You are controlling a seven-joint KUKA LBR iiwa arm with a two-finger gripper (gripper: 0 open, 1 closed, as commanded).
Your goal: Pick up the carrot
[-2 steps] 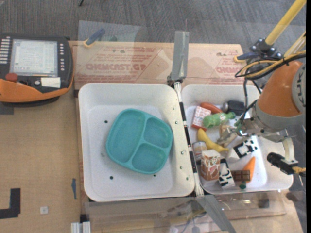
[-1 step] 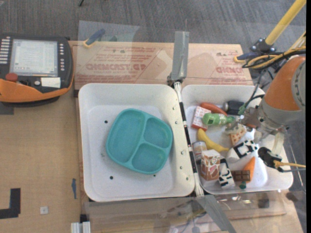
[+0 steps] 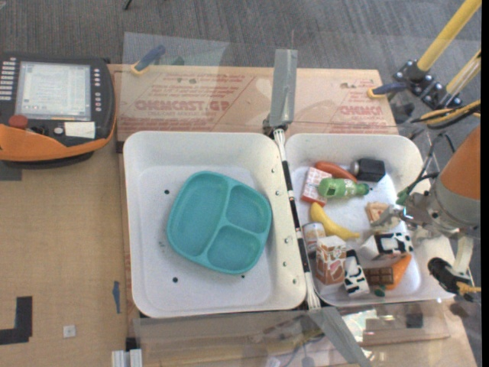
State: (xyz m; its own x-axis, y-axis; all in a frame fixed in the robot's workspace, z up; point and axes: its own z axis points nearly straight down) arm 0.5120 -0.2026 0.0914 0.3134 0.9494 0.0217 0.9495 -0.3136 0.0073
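Observation:
The carrot is a short orange piece lying at a slant near the front right corner of the right bin, between a brown chocolate block and the bin's front right wall. My gripper reaches in from the right under the orange-banded wrist. It hangs over the right side of that bin, behind the carrot and above a black-and-white cow-patterned item. Nothing orange shows at its tip.
The right bin is crowded: a green bottle, banana, red pepper-like piece, black object, cartons and a can. A teal divided plate lies in the left bin. A teach pendant sits far left.

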